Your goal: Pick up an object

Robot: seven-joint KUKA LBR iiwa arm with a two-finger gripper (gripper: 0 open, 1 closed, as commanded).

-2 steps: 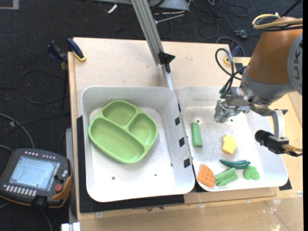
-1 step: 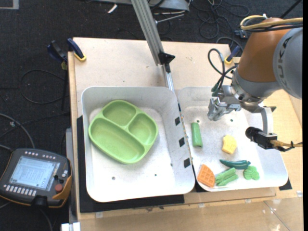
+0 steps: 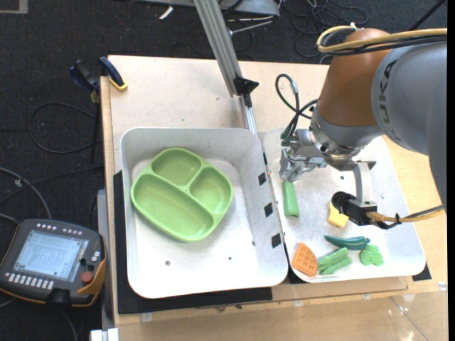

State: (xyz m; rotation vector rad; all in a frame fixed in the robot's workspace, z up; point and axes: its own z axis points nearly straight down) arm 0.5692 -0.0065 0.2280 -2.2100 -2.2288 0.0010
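while left bin (image 3: 142,275) holds green plate (image 3: 182,193), right bin (image 3: 398,261) holds toys.

One fixed camera looks down at a slant on both white bins (image 3: 135,190) from above the bench (image 3: 178,91)

Divided plate (image 3: 182,194) – light green; bins (image 3: 206,275) white; waffle toy (image 3: 305,259) orange, grid-patterned; stick (image 3: 291,198) green; block (image 3: 338,219) yellow; worktop (image 3: 178,94) – pale tan.
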